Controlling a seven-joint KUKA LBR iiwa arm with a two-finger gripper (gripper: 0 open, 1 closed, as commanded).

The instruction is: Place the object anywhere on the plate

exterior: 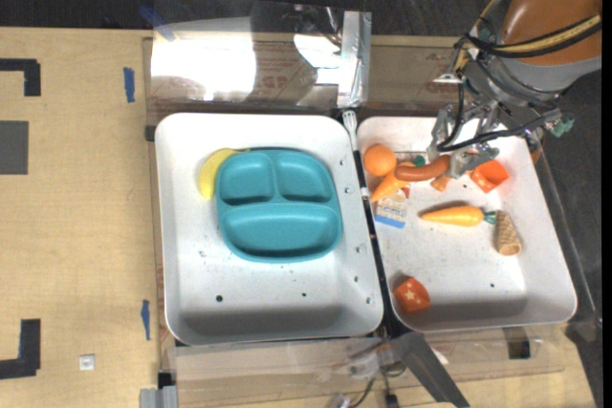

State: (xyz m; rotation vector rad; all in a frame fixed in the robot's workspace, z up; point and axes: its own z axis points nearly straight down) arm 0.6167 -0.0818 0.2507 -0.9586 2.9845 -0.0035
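Right bin [535,296]: gripper [457,148] over the sausage [422,171], grip state unclear — can't tell. Pick phase; next, secure it, carry to plate [278,204].

Colours in the two bins

Teal plate [278,204] over a yellow piece [209,169] in the white left bin [182,234]; orange carrot [452,216], red tomato [412,294], red-orange sausage [421,171], tan speckled cone [506,234] in the white right bin [535,287].

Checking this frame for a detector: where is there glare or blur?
In the camera view, strong glare whitens the clear plastic sheet behind the left white bin; the grey two-finger gripper over the right white bin looks soft and cluttered by cables; the teal divided plate is evenly lit.
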